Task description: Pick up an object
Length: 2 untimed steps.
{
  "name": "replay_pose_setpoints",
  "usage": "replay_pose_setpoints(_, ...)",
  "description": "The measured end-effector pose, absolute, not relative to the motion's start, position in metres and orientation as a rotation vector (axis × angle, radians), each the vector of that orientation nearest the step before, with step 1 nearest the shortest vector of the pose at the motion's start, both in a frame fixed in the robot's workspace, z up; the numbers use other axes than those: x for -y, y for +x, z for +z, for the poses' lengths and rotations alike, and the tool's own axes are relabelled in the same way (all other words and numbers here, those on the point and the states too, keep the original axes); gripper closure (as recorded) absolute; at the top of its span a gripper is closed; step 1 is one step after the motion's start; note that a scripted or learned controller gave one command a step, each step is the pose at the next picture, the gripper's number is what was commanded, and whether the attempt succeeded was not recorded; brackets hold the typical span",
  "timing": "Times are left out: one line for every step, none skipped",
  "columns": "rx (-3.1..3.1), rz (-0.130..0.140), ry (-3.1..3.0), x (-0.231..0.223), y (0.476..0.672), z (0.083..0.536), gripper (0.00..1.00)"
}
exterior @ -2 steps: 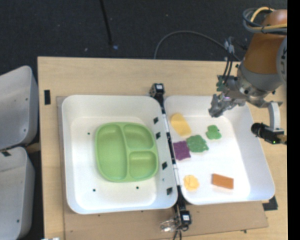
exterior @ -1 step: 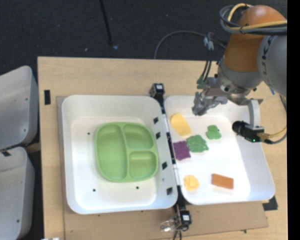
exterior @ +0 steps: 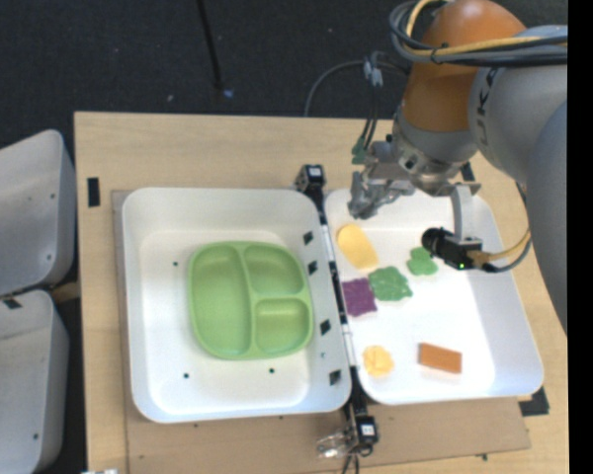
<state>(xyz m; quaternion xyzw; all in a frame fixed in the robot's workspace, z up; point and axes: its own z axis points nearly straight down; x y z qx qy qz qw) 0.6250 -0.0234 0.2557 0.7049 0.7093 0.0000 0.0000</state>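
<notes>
the claw point(exterior: 368, 203) is seen hanging over the far left corner of the right bin point(exterior: 504, 354), just above and beside the yellow piece point(exterior: 356, 246). whether it is apart or together cannot be told, since it is viewed from above against the white bin wall. nothing is seen held in it.

the candidate things are all found in the right bin: the yellow piece nearest the claw, a purple piece point(exterior: 359, 296) touching a green leafy piece point(exterior: 389, 283), a smaller green piece point(exterior: 422, 262), a round yellow piece point(exterior: 378, 360) and an orange block point(exterior: 440, 358). a green divided tray point(exterior: 249, 299) is seen in the left bin point(exterior: 138, 363).

a miss is judged likely if the claw is lowered where it stands: the bin's wall and the divider between bins could be struck, and the yellow piece could be nudged aside rather than gripped. the purple and green pieces, being in contact, could be disturbed together.
</notes>
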Motion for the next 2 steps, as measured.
replay_pose_setpoints(-2.230,-0.003,2.217,-0.023,0.625,0.241,1.00)
replay_pose_setpoints(-2.229,0.000,2.215,-0.067,0.633,0.245,1.00)
